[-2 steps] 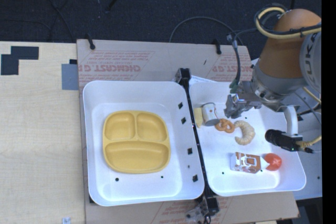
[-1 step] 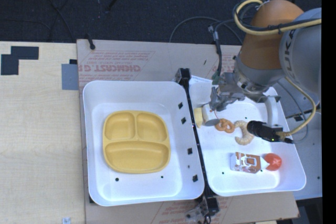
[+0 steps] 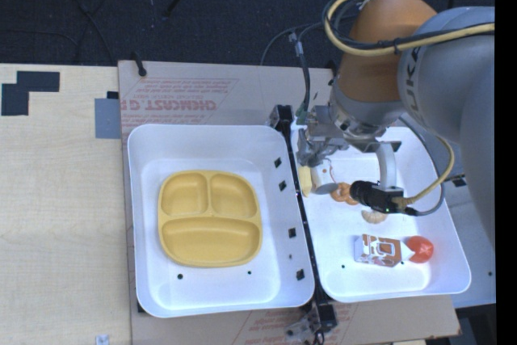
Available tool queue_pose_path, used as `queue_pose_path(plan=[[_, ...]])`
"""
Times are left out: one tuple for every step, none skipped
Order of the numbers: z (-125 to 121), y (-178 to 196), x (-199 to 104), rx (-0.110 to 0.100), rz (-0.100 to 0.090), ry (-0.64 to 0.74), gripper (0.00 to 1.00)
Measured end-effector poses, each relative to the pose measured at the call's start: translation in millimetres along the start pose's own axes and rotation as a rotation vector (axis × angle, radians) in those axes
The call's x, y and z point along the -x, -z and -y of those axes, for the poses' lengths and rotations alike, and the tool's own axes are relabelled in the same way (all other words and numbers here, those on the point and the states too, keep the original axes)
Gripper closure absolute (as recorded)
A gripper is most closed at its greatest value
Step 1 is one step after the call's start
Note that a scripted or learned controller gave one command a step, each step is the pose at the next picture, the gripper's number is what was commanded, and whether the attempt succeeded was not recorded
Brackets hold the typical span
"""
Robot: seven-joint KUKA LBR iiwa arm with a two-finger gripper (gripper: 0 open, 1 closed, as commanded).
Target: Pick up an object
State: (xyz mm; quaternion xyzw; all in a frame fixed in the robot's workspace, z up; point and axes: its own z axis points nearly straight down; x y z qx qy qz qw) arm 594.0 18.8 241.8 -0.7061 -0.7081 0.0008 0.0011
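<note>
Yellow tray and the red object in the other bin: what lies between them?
In the camera view, between the yellow divided tray and the red object run the bins' adjoining walls, then bare white floor, then a small printed packet beside the red object.

A yellow divided tray [image 3: 210,218] lies in the left bin [image 3: 145,174], seemingly flat.
</note>
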Motion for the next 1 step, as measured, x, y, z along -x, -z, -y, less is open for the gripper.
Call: queue_pose_path(plan=[[-16.5,-12.7,-57.4,0.000,0.000,0.003,1.00]])
